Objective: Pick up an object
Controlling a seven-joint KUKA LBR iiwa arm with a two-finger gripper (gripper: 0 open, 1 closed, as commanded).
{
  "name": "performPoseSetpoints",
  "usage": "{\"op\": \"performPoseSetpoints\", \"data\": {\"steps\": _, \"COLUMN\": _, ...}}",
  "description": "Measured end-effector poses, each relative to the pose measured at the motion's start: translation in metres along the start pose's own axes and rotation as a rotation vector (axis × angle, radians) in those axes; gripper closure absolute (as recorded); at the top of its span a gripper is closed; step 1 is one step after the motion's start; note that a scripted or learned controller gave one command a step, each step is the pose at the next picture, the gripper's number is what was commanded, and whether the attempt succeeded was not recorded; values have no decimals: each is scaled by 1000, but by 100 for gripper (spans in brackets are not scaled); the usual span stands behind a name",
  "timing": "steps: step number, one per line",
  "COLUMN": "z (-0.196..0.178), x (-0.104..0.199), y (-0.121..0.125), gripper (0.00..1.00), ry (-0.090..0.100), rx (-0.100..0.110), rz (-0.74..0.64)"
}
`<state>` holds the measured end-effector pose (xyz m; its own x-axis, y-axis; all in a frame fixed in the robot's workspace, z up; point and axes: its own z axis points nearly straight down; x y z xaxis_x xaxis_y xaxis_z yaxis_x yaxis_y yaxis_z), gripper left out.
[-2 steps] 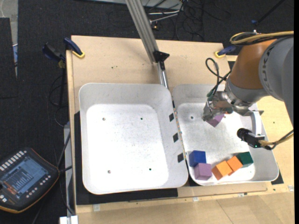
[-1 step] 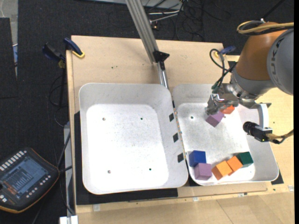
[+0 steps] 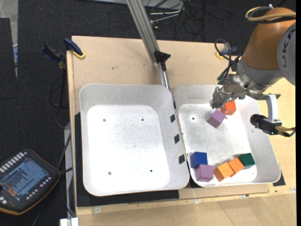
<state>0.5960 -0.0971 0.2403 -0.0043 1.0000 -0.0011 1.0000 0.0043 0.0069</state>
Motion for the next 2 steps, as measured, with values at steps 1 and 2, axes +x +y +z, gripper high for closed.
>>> {"op": "performPoseSetpoints", "data": {"steps": 1, "z": -26, "x": 0, "y": 1, "gripper": 100, "ry": 0, "rx": 3, "rz": 1}}
{"op": "performPoseSetpoints", "data": {"steps": 2, "z": -27, "x": 54, "y": 1, "gripper": 100, "ry": 2, "rx": 7, "rz": -4}}
